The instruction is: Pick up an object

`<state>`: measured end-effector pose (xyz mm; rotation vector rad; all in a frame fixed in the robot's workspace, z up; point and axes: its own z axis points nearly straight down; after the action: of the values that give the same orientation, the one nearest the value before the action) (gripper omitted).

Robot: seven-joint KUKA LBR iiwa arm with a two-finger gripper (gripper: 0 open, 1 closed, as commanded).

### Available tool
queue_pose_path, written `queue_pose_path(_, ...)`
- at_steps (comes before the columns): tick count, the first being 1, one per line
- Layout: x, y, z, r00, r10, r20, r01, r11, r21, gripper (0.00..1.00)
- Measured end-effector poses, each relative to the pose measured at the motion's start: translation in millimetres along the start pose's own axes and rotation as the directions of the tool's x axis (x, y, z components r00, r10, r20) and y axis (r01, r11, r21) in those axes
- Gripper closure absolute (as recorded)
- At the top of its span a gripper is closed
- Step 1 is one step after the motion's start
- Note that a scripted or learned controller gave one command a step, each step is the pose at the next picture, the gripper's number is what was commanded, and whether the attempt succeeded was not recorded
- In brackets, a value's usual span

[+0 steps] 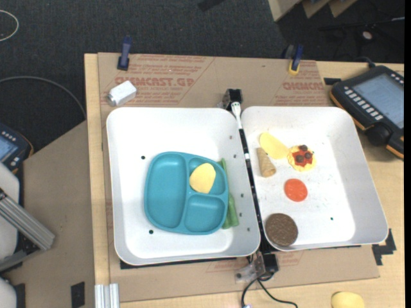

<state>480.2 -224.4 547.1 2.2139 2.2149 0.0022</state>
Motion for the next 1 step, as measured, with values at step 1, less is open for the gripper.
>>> queue_pose_path(1, 2.1, -2.8, 134.0, 1.000, 0.002, -0.011, -0.001, 1.000, 0.021, 1.00)
